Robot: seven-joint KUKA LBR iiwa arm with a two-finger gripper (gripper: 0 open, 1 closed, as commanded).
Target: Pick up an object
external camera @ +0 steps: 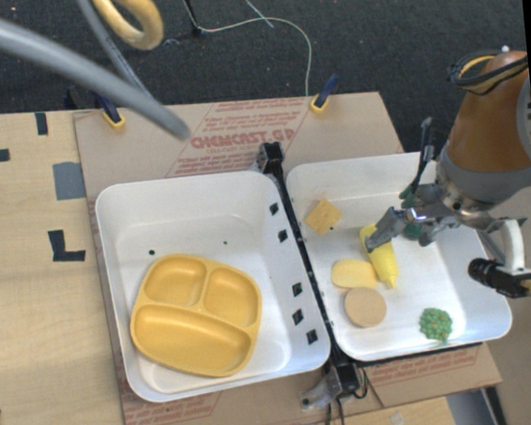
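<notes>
The right bin (467, 332) holds five items. A yellow corn-like piece (383, 262) lies tilted near the bin's middle, with the gripper (382, 231) directly at its upper end. From this angle it cannot be determined whether the gripper is touching the piece or merely above it, nor how the jaws stand. Just left of the piece lies a pale yellow oval (354, 274), touching or nearly touching it. Below the oval sits a tan round disc (364, 308), close against it. A yellow cheese-like wedge (322, 216) rests apart from these, toward the bin's upper left, near the divider between the bins. A green broccoli-like piece (436, 323) lies alone near the bin's lower right corner, well apart from the others. The arm (485, 151) enters from the right, its orange band sitting above the grey wrist, over the bin's right edge. The left bin (185, 206) contains a yellow compartment tray (196, 313), lying flat in the lower half of the bin. Both bins sit side by side on a cardboard sheet (238, 134), which lies on the bench (30, 307). Two clamps hold the sheet's top edge.
</notes>
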